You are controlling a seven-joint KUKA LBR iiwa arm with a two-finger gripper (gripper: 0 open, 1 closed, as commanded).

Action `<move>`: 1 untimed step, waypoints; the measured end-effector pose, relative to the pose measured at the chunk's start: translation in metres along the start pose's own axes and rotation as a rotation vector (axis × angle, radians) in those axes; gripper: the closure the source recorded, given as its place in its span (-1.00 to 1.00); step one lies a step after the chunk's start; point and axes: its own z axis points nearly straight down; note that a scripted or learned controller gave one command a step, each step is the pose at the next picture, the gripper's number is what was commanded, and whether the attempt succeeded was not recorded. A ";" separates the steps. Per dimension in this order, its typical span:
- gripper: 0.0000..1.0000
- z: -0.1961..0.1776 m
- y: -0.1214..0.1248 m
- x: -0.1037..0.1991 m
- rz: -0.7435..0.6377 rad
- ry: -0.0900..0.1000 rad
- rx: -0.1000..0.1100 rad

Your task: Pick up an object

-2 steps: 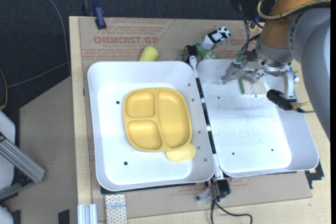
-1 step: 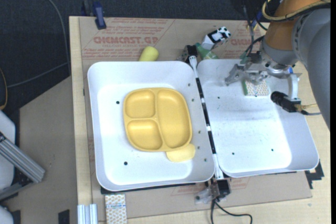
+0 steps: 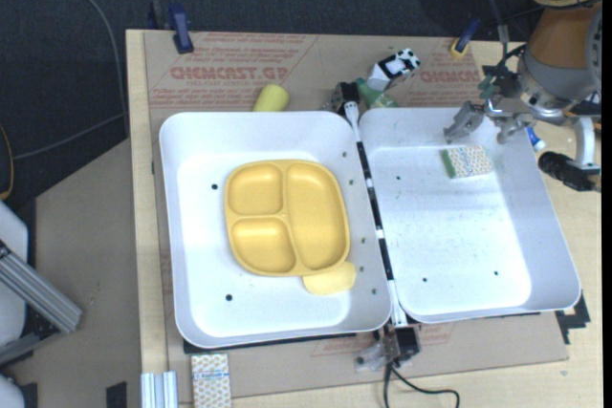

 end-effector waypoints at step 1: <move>-1.00 0.062 0.003 0.005 -0.001 0.003 0.007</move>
